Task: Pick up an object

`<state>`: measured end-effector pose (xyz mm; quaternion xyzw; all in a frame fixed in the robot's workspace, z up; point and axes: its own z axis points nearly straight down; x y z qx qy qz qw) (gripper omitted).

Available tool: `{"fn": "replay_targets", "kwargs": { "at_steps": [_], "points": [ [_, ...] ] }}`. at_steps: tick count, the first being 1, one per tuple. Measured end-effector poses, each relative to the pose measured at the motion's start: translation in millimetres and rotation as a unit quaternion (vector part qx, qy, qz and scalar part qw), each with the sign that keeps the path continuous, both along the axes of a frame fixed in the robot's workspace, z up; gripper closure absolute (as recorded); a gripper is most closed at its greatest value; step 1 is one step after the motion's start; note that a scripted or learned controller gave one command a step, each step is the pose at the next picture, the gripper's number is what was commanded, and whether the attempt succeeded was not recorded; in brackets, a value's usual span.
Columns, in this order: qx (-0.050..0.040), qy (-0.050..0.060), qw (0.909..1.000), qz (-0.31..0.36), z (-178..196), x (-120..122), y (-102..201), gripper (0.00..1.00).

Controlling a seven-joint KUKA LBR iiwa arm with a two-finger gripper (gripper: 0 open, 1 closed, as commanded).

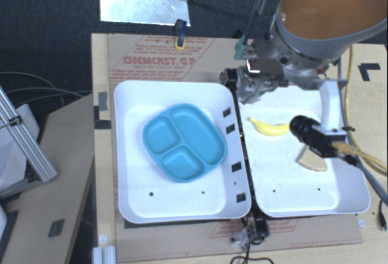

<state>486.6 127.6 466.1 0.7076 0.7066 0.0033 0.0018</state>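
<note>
**A:** Camera view first: where was the gripper?

**B:** The gripper (pixel 250 88) hung over the far left corner of the right bin (pixel 285 193), close to the edge where that bin met the left bin (pixel 130 135). The grey arm (pixel 327 8), with its orange band, rose behind it toward the far right.

**A:** Was the claw open or closed?

**B:** I could not tell from that angle.

**A:** And the things it might pick?

**B:** A yellow banana (pixel 270 128) lay in the right bin, toward its left edge and far side, near the gripper but apart from it. A flat tan piece (pixel 311 161) lay in the same bin toward its right edge, about halfway along, apart from the banana. A blue divided plate (pixel 183 141) with three compartments sat flat in the middle of the left bin
</note>
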Motion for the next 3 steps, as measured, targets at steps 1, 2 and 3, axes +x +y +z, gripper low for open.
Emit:
{"fn": "replay_targets", "kwargs": {
  "at_steps": [1, 2, 3],
  "points": [
    [-0.0019, 0.007, 1.0, 0.004, -103.1, -1.0, 37.0, 1.0],
    [0.0026, -0.007, 1.0, 0.002, 79.1, 0.2, 22.4, 1.0],
    [-0.0033, 0.01, 0.9999, 0.002, -92.6, -1.5, 50.1, 1.0]
  ]
}}
